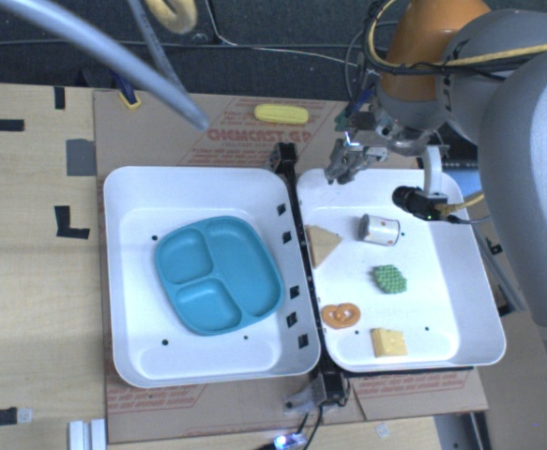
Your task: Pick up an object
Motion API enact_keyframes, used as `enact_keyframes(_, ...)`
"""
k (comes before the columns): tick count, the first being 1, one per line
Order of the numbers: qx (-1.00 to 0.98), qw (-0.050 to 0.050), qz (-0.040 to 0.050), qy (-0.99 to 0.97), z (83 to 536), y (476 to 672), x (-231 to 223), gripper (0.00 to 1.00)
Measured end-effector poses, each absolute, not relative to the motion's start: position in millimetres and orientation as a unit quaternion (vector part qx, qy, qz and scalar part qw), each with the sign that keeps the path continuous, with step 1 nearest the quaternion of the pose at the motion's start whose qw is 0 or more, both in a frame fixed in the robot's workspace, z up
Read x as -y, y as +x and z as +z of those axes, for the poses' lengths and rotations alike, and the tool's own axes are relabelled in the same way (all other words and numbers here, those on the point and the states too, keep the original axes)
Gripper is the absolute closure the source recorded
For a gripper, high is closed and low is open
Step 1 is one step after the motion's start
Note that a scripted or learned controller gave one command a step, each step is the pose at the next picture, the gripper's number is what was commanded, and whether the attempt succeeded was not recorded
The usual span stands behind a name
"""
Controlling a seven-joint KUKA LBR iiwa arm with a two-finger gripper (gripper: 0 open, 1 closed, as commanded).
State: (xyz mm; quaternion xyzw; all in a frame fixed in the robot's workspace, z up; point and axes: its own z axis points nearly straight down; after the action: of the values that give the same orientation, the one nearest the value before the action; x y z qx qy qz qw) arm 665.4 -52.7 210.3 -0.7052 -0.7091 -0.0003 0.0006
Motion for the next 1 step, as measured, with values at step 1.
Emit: enact_keyframes(1,0.709,0.001,-0.0003,-0.705,221.9,656.0,4.3,1.00)
